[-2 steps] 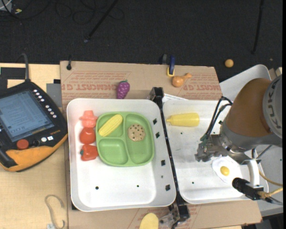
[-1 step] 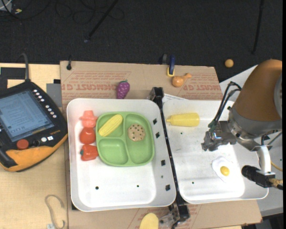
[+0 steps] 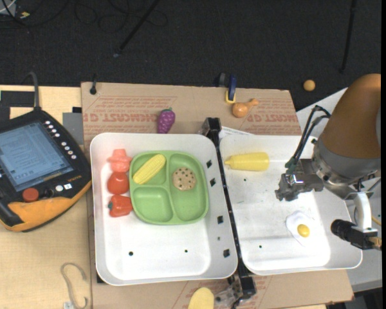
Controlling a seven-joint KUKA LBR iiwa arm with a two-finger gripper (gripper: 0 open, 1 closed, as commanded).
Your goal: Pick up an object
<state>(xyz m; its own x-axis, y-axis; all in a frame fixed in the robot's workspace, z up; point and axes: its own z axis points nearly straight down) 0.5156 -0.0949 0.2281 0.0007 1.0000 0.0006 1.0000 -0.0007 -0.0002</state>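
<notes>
- Nearest the camera: a yellow lemon-like toy [image 3: 201, 297] lying on the cardboard [image 3: 180, 105] just outside the bins' front rims, and a loose hook [image 3: 74, 280] on the surface [image 3: 26, 262] at the front left.
- In the right bin [image 3: 334, 262]: a fried-egg toy [image 3: 300, 226] towards the front right, just below and beside the claw [image 3: 291, 184]; a yellow squeeze bottle [image 3: 247, 161] lying flat near the bin's back left.
- Claw poised low over the right bin's floor, between bottle and egg; spread or pressed together could not be told, dark metal blurring into shadow. Nothing seen lifted in it.
- In the left bin [image 3: 148, 262]: a green divided plate [image 3: 170, 208] carrying a corn cob [image 3: 148, 168] and a cookie [image 3: 184, 179]; red and pink toy foods [image 3: 118, 184] stacked just left of the plate, touching its rim.
- At the far left: a teach pendant [image 3: 29, 166] resting on the surface.
- Farther back: a purple grape bunch [image 3: 166, 120] and an orange pear-shaped toy [image 3: 242, 108] on the cardboard behind the bins; a small orange ball [image 3: 309, 85] beyond, on the dark floor.
- Judged progress: early. No object raised yet; likeliest target the egg, closest to the claw. Closing, securing and lifting all left to do.
</notes>
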